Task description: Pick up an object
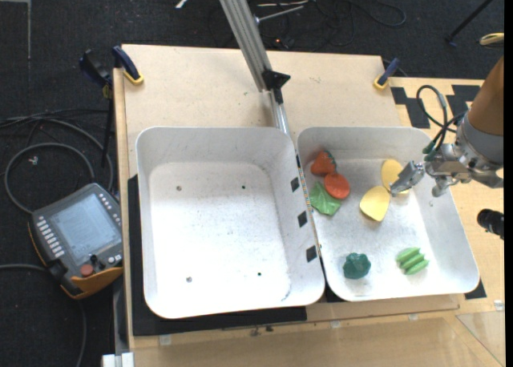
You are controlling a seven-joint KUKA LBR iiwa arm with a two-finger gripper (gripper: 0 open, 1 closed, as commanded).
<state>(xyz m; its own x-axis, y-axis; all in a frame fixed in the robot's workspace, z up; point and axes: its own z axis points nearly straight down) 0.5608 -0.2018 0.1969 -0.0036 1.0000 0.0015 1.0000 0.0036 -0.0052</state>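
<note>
camera view: yellow piece (376, 203) just left-below the tool (422, 179)

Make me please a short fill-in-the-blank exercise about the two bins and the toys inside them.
1. All the toys lie in the ____ bin.
2. The claw is next to a toy of ____ colour.
3. The dark green toy lies nearest the bin's ____ edge.

Missing words: right; yellow; front

lighting: bright, even | shadows: soft | focus: slightly soft
</note>
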